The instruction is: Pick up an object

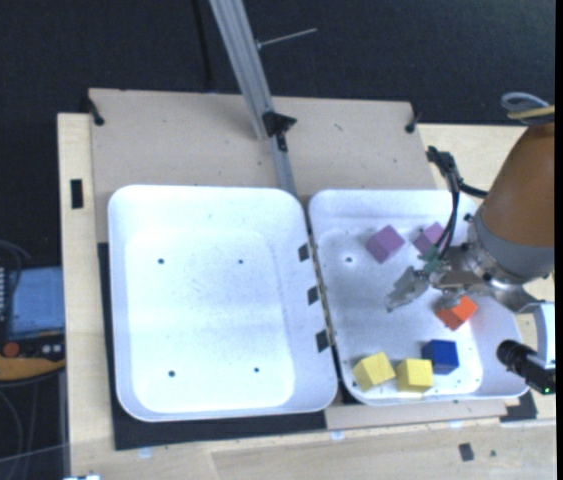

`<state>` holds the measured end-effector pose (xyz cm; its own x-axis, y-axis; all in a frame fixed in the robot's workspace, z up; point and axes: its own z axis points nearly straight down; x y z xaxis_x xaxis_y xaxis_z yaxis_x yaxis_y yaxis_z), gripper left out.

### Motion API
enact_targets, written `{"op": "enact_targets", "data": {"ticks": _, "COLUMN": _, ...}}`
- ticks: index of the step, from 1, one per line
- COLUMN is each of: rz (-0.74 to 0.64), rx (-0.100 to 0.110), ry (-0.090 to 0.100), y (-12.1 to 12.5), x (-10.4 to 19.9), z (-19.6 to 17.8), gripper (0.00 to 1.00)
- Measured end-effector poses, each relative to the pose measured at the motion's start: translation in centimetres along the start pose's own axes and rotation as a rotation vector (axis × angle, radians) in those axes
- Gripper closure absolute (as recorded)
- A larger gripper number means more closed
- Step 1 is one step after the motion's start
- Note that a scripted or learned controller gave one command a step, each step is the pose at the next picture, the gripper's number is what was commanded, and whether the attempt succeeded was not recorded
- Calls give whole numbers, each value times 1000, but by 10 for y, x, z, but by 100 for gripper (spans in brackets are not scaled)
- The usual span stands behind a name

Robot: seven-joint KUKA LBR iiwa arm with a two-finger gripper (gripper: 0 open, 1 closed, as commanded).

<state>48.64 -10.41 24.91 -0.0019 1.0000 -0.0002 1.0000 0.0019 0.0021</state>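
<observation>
Two smooth white bins sit on the counter [381, 438]. The right bin [346, 218] has small square blocks. The hand [413, 286] hangs spread open, holding nothing, beside the orange block [457, 313].

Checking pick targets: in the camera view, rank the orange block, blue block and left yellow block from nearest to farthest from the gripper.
1. Orange block, just right of the gripper.
2. Blue block, below it.
3. Left yellow block, at the bin's near edge.
</observation>
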Motion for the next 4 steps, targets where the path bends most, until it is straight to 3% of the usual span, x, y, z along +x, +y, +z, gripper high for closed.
{"op": "enact_targets", "data": {"ticks": 1, "rz": 4, "rx": -1, "ry": -1, "y": 0, "x": 0, "z": 0, "gripper": 0}}
{"op": "enact_targets", "data": {"ticks": 3, "rz": 3, "rx": 8, "ry": 0, "y": -2, "x": -8, "z": 103, "gripper": 0}}
{"op": "enact_targets", "data": {"ticks": 4, "rz": 3, "rx": 0, "ry": -1, "y": -1, "x": -9, "z": 152, "gripper": 0}}
